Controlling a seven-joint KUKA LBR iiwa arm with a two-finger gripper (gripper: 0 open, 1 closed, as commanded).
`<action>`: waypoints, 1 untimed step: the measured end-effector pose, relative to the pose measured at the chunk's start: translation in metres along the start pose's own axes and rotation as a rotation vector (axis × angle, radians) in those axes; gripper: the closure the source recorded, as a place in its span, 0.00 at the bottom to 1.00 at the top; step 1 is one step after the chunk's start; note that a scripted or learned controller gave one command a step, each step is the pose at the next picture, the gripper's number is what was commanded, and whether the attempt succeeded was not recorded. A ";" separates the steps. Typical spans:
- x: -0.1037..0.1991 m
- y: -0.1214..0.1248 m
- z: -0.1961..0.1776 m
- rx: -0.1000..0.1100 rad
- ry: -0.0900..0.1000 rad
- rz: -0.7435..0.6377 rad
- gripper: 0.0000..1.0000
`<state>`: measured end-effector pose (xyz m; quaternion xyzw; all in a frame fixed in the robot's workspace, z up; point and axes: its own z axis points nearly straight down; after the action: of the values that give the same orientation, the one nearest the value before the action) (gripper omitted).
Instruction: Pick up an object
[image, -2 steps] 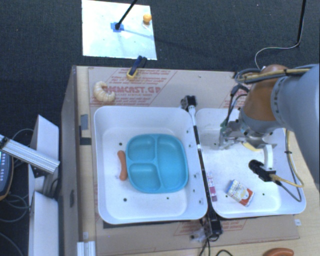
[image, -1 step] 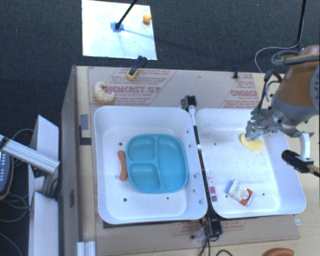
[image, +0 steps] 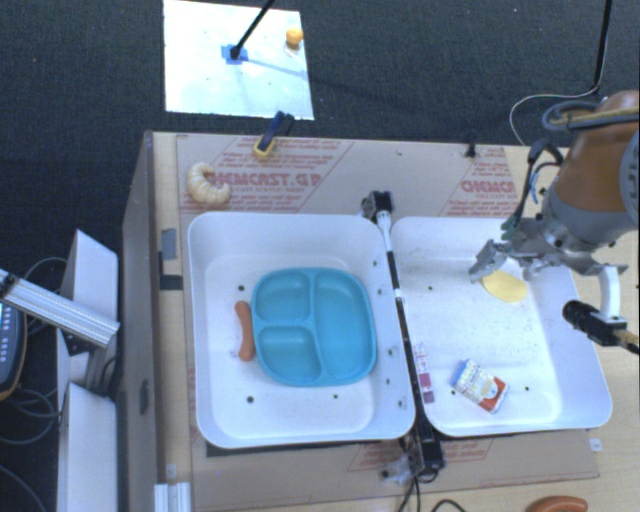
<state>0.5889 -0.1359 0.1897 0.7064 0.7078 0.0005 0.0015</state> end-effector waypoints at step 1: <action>-0.023 0.008 0.105 0.001 0.001 0.001 0.00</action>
<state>0.5971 -0.1586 0.0843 0.7069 0.7073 0.0003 0.0009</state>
